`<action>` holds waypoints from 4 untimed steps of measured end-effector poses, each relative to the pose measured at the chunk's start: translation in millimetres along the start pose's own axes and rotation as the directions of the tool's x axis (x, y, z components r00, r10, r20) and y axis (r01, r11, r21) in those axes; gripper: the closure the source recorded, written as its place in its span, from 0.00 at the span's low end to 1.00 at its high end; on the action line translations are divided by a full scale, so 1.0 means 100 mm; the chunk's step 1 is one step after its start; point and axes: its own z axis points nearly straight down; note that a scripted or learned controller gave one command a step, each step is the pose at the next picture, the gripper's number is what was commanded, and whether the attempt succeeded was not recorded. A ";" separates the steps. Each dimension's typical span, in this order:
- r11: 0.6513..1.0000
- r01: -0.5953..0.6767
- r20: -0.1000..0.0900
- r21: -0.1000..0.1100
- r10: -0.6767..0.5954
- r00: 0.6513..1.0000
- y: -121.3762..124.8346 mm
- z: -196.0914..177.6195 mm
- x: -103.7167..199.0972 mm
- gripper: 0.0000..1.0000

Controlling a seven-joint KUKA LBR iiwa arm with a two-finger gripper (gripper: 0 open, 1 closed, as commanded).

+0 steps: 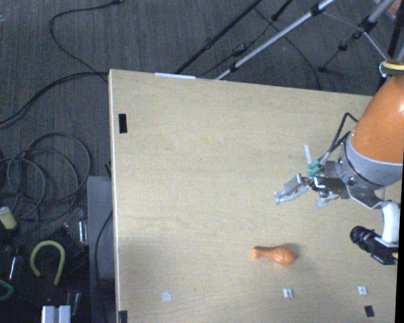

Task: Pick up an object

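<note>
Pale wooden surface (200,191) across most of the view, set over dark grey carpet strewn with black cables, with tripod legs slanting in at the top. Small black and white markers dotted near the surface's edges. No white bins to be made out from this angle.

Grey arm (381,127) with orange band reaching in from the right, claw (287,191) stretched leftward and hanging above the bare wood. Whether released or clenched: cannot tell, the tips being too small and blurred. Nothing visible gripped at the tip.

Orange object (275,254), rounded at one end and tapering to a thin neck at the other, lying flat on the surface, neck pointing left. Placed nearer the camera than the claw, roughly under it in the picture yet clearly apart, no contact.

As for progress: judged at the approach stage, nothing lifted yet. Object resting on the wood, apparently untouched. Left to do, by this reading: bring the claw over the object, lower it, close across the body, raise it clear. Likely best gripped across the thick rounded end rather than the narrow neck, since the smooth tapered shape might slip or roll out under pressure. Some risk also of nudging it sideways on the slick wood during the descent.
</note>
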 end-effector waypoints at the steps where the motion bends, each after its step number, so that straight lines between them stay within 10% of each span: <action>1: 0.998 0.065 0.001 -0.001 -0.065 0.998 0.80 0.05 -0.75 0.00; 3: 0.979 0.203 0.004 0.001 -0.203 0.979 1.78 1.85 -1.19 0.00; 4: 0.836 0.549 0.002 -0.003 -0.549 0.836 1.80 1.90 -0.97 0.00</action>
